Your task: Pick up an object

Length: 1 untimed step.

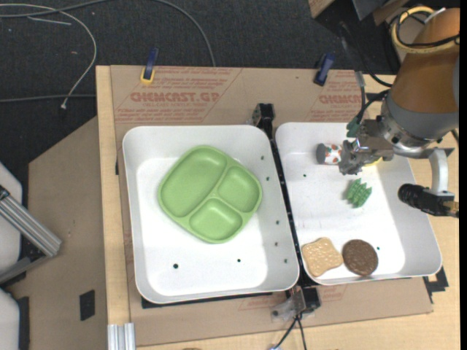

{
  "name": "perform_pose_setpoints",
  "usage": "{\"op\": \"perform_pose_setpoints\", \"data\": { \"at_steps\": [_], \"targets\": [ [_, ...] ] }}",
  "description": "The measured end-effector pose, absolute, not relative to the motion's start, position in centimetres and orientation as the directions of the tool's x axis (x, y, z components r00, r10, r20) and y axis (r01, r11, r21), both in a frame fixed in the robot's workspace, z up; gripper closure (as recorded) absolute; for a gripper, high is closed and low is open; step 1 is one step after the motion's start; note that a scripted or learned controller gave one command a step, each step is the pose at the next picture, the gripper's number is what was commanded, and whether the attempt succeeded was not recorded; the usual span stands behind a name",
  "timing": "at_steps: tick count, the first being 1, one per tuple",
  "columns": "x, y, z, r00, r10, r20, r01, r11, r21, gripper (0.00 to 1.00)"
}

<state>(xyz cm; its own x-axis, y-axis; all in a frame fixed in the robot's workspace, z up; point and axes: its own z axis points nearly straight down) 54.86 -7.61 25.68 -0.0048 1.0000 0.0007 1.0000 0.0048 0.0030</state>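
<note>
Grey two-finger gripper (355, 159) hovers low in your right white bin (416, 265), beside a small red-and-white toy (327, 154); its grip state you can't tell. Next, confirm a catch before lifting.

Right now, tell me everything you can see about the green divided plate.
The green divided plate is pale green, plastic-looking, rounded-square, with three compartments: one large, two smaller. It lies flat, turned at an angle, near the middle of the left bin, resting on its white floor. Its compartments hold nothing, and nothing else touches it.
</note>
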Motion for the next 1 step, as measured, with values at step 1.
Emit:
{"op": "perform_pose_setpoints", "data": {
  "at_steps": [1],
  "targets": [
    [56.68, -2.77, 25.97, -0.005, 1.0, 0.001, 1.0, 0.005, 0.002, 1.0]
  ]
}}
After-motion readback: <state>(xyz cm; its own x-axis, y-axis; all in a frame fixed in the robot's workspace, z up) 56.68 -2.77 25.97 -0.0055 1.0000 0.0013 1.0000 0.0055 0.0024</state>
